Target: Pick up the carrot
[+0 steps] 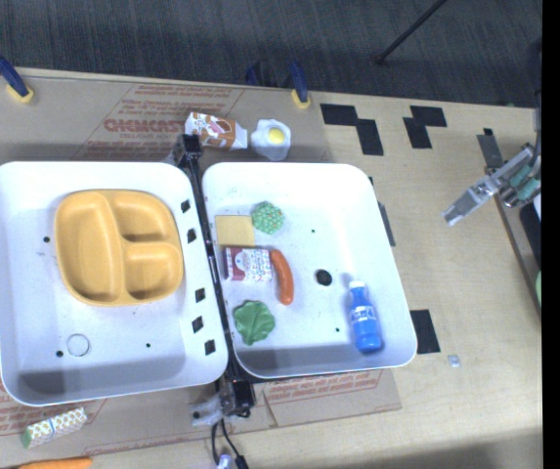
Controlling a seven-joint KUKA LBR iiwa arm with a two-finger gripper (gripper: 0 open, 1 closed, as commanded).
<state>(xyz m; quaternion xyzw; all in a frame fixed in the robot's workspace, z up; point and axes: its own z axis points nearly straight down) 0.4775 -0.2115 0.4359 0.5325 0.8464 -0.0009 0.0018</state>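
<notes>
I can't tell how my jaws stand; the carrot (pixel 282 277), well left of them, touches a red packet (pixel 247 264) I may snag.

Even, fairly bright overhead light is seen; shadows are kept soft, and fine detail is slightly blurred.

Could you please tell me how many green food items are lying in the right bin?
2: a bumpy green piece near the bin's back, beside the yellow block, and a leafy green piece near the front, below the carrot.
</notes>
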